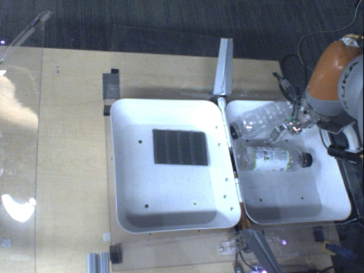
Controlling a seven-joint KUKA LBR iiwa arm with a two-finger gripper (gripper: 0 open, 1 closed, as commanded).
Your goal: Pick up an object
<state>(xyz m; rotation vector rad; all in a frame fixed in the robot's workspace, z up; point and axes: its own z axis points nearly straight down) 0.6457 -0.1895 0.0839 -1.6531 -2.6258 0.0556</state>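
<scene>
Camera view is being entered by the grey arm [341, 78] from 3 o'clock, its orange band being shown at about 2 o'clock, with the wrist being angled down and leftward into the right bin [296, 206]. The gripper [294, 124] is being held low at the bin's 1 o'clock corner, just beside the upper clear bottle [260, 120]; whether it is open or closed cannot be told, and nothing is being seen gripped. A second clear bottle [273, 158], dark-capped, is being shown lying on its side at the bin's centre. The left bin [128, 169] is being occupied by a dark ribbed pad [180, 147]. Both bins are being carried by a pale wooden tabletop [68, 152], with dark carpet [142, 10] being seen at 12 o'clock.
</scene>
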